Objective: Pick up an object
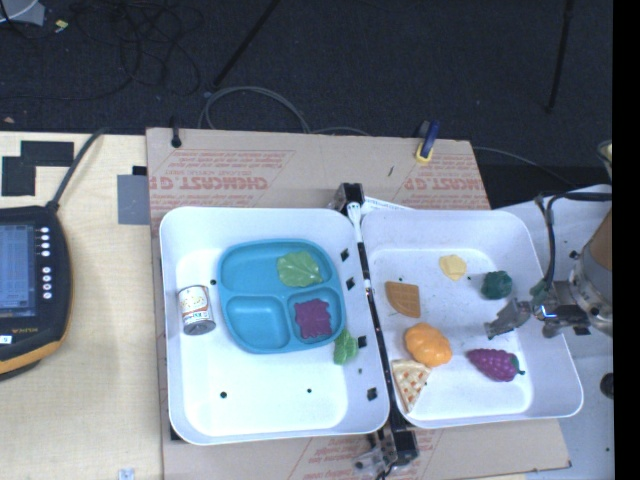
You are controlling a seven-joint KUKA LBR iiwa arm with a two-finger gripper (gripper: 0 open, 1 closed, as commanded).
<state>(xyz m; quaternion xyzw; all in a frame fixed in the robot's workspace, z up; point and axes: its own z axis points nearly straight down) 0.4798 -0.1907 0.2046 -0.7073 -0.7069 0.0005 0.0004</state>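
Observation:
The right bin holds several toy foods: a purple grape bunch, an orange pepper, a dark green piece, a brown slice, a small yellow piece and a waffle-patterned wedge. My gripper reaches in over the bin's right wall. It sits between the dark green piece and the grapes, just above the grapes. Nothing shows in its grasp.
The left bin holds a blue divided plate with a green leaf and a purple item. A small can stands at its left and a green piece at its right. A pendant lies far left.

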